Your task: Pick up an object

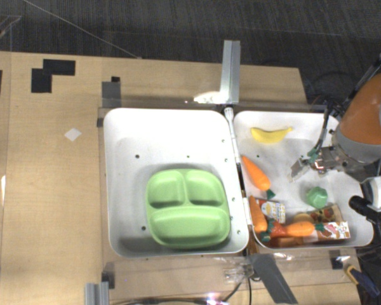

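Two shallow white plastic bins are seen side by side on the pale wooden bench (44,189), parted by a thin metal divider strip (236,164) that serves here as the landmark. Left of the strip, the left bin (124,138) is occupied by a green three-compartment plastic tray (188,206) set toward the near edge; a broad band of bare floor is left between the tray and the far rim, and a narrower band along the bin's left wall. Right of the strip, the right bin (282,152) is crowded along its near edge: an orange toy carrot (256,173) lies just beside the strip, a second, shorter orange carrot-like piece (258,216) lies nearer the front, and a small printed packet (272,210), an orange oblong piece (298,229) and a flat printed carton (333,229) are packed close together against the front rim. A yellow toy banana (270,134) rests near the far rim, well apart from the rest, and a small green rounded object (317,197) sits alone further right of the strip. Open floor is left in the middle of this bin. The grey arm with its orange band (368,116) is reached in from the right, wrist angled down toward the strip, and the gripper (307,164) is poised over that open floor between banana and green object, touching neither. Whether its fingers are spread or closed cannot be told; nothing is seen between them.
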